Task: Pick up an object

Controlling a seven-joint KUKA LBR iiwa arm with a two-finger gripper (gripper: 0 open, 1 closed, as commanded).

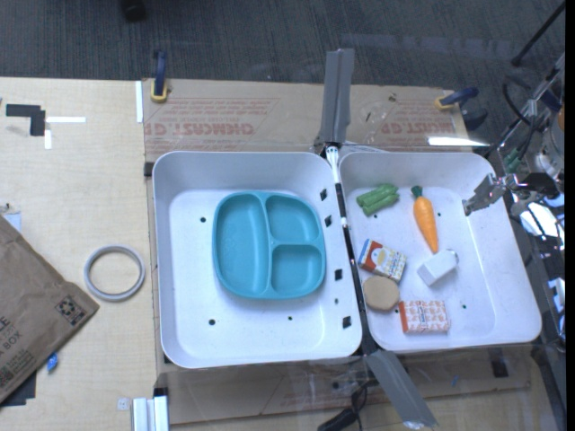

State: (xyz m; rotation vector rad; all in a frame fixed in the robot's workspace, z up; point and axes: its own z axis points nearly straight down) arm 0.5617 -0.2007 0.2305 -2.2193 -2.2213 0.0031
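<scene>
Orange carrot [426, 222] lies near the right bin's [503, 330] far edge, beside a green vegetable [377, 197]. Gripper [482, 194] hovers at that bin's far right corner, grasping nothing; its spread is unclear.

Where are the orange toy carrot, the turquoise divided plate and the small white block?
Orange toy carrot [427, 224]: camera view, middle of its orange body.
Turquoise divided plate [236, 241]: camera view, floor of its large left compartment.
Small white block [437, 267]: camera view, its top face.
</scene>
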